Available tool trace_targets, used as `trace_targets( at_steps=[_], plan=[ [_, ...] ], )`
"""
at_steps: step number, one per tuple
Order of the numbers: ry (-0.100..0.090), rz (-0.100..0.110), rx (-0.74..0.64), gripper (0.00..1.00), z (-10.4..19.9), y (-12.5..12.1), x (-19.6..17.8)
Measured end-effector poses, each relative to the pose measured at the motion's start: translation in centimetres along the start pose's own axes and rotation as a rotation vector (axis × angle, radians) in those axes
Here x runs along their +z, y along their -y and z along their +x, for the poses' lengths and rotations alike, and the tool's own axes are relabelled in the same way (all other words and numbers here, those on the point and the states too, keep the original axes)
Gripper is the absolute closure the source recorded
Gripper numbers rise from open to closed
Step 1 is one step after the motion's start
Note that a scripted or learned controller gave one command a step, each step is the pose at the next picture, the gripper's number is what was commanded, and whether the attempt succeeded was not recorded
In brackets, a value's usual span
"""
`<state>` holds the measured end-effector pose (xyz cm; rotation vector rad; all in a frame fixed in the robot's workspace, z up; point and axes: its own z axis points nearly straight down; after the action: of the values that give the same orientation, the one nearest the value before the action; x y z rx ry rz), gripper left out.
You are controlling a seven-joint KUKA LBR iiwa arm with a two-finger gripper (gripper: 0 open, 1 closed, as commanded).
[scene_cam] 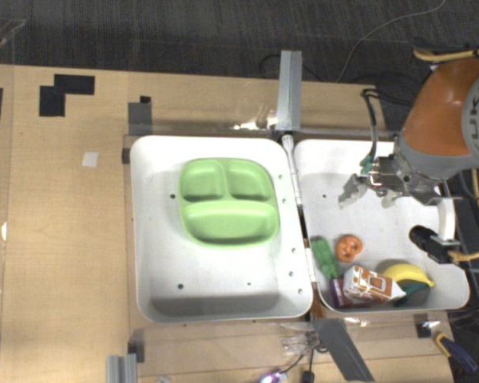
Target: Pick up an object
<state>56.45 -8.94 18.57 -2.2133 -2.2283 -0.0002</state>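
open tool (369, 193) above right bin (327, 159), empty-fingered, banana (407, 274) nearby

I can read no text, number or brand anywhere. The small printed carton (370, 285), lying below the pincer (369, 195) beside the banana (408, 274), carries a brown-and-white print too blurred to make out.

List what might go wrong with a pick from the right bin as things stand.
1. The carton, banana and a dark item are crowded in the near corner; the end effector may nudge a neighbour or close on two things.
2. The green item lies against the bin's left wall, leaving little room for a finger.
3. The orange ball looks round, so it may roll or slip.
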Motion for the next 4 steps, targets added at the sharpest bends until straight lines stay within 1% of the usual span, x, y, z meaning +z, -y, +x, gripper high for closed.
trace_targets(
  at_steps=[1, 2, 3, 4],
  plan=[
    [0.0, 0.001, -0.075, 0.0, -0.1, 5.3, 5.9],
    [0.0, -0.002, 0.035, 0.0, 4.8, 6.3, 0.3],
    [0.0, 0.002, 0.152, 0.0, 0.3, 7.7, 7.2],
    [0.001, -0.018, 0.142, 0.0, 0.1, 5.1, 9.5]
  ],
)
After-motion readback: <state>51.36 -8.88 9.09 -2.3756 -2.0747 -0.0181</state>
